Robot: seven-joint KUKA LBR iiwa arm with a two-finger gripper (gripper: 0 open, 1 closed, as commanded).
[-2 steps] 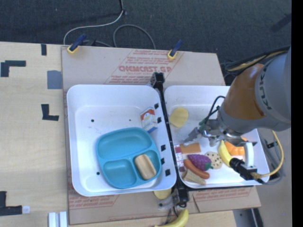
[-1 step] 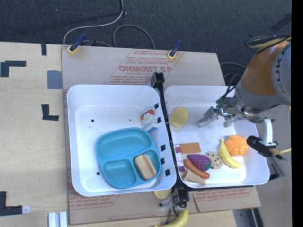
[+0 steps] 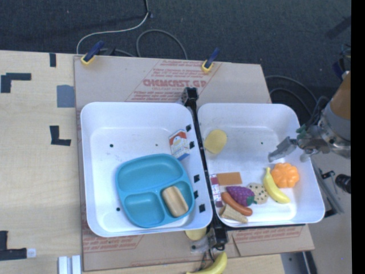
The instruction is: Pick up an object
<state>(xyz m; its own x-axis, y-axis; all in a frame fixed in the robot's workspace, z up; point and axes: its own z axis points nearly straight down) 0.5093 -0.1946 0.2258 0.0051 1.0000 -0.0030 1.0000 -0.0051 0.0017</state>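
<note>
Over in the left bin, the blue tray carries a bread roll, with a small carton beside the divider, all well away from the action. Crossing into the right bin: a yellow disc sits alone up top, food is clustered along the lower wall, and the orange pumpkin lies touching the banana. The gripper hovers just above and right of the pumpkin, fingers spread, nothing between them. That is the nearest target, I'd say; the banana crowds its lower side.
</note>
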